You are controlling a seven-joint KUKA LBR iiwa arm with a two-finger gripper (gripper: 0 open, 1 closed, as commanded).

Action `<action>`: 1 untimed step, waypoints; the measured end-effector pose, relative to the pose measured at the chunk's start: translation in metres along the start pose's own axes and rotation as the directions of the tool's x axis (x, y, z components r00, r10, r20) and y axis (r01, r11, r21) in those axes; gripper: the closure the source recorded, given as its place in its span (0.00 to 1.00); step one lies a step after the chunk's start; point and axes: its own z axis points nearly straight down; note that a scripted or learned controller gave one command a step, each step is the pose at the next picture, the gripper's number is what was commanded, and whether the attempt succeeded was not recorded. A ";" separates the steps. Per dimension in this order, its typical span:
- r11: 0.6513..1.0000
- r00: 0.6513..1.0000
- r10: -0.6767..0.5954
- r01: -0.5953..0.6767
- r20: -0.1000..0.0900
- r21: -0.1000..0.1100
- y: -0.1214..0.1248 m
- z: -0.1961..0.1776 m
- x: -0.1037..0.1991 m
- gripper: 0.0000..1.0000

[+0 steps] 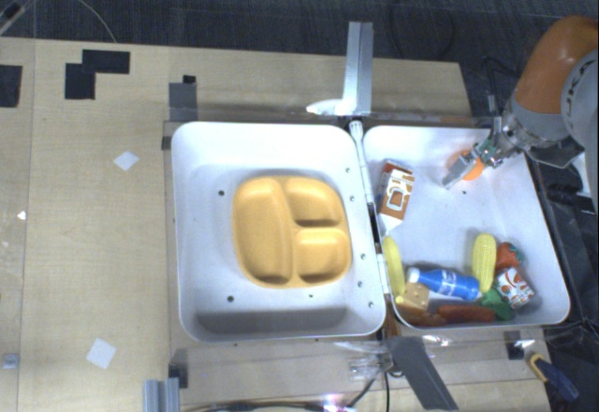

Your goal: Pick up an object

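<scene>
The grey arm with its orange band reaches over the far right corner of the right-hand shallow white bin (pixel 552 256), and its two-finger gripper (pixel 465 167) hangs above that bin's far half, with a small orange piece (pixel 474 168) showing right at its tip. Whether that piece sits between the jaws or lies on the bin floor under them cannot be told, nor how wide the jaws stand. In the same bin, a brown and white carton (pixel 397 191) lies near the dividing wall. Along the near wall are a yellow banana (pixel 393 267), a blue and white bottle (pixel 448 284), a yellow corn cob (pixel 483 257) and a red and white packet (pixel 514 286), packed close together. The left-hand white bin (pixel 201 242) holds a yellow three-compartment plastic tray (pixel 290 230) at its middle.
</scene>
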 end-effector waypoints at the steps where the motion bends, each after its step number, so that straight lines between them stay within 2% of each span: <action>1: 1.000 1.000 -0.007 0.008 0.017 -0.013 0.004 -0.013 -0.002 1.00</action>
